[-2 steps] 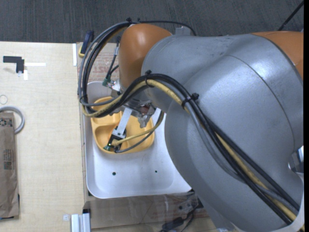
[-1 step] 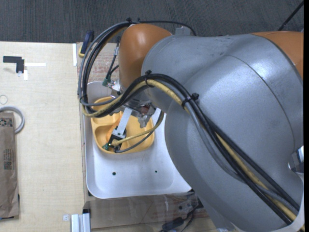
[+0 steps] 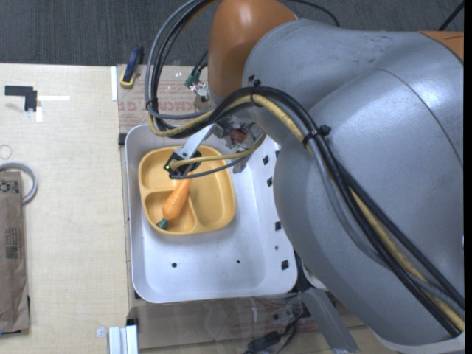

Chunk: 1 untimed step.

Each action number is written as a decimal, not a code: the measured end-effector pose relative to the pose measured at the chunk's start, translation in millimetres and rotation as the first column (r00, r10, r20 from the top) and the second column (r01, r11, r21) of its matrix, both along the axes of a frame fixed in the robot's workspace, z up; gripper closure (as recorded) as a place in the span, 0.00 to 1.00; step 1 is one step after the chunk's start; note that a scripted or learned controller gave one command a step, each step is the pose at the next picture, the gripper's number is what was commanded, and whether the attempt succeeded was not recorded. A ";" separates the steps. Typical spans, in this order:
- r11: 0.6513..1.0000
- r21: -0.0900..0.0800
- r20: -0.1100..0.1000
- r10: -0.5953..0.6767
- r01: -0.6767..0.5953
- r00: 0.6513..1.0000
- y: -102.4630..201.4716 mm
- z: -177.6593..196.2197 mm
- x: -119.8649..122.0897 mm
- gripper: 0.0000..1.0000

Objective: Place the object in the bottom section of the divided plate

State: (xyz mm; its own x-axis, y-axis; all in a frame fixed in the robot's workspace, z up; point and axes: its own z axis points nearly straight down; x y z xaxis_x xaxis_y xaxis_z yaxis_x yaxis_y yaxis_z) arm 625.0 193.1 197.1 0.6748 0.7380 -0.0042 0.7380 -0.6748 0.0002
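gripper (image 3: 179, 165): grip state unclear | carrot (image 3: 175, 200) on plate (image 3: 217, 198) divider | arm (image 3: 354, 161) hides bin (image 3: 206, 271) right

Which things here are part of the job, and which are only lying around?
Part of the job:
- carrot, lying across the plate's divider
- divided plate
- gripper, above the plate by the carrot's upper end
- white bin holding the plate

Lying around:
- brown packet at the left edge
- blue tool beyond the bin
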 end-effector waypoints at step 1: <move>1.000 0.000 -0.001 0.000 0.000 1.000 0.4 -0.5 -0.3 0.00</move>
State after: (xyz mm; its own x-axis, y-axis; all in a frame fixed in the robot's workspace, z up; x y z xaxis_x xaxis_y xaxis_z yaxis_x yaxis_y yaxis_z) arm 624.7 193.4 196.7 0.6747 0.7381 -0.0049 0.7381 -0.6747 -0.0004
